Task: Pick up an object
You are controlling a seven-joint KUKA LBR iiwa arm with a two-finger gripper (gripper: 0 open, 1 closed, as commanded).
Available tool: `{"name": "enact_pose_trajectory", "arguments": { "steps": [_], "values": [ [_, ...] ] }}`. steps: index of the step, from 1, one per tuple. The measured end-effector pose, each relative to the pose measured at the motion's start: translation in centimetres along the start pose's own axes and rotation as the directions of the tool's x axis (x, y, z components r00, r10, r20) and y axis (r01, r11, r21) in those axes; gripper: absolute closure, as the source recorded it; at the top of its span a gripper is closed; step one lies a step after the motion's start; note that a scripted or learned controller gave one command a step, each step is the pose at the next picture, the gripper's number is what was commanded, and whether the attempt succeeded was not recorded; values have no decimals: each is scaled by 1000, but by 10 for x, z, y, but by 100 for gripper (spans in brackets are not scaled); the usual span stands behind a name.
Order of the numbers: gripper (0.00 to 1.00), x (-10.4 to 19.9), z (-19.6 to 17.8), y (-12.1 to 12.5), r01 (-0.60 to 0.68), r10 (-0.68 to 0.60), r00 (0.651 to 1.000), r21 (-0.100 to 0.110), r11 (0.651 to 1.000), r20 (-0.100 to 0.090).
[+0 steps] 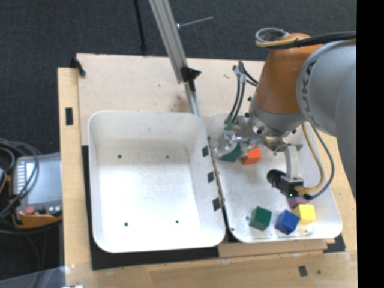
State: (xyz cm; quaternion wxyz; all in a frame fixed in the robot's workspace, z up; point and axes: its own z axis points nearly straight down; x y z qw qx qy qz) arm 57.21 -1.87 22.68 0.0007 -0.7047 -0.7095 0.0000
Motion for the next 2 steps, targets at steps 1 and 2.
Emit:
{"name": "enact_pose_trajectory", "arguments": {
  "steps": [1, 2],
  "values": [
    [100, 43, -7, 3, 0, 0, 1000, -1, 1000, 0],
    [100, 93, -17, 9, 1, -1, 1000, -2, 1000, -1]
  ]
}}
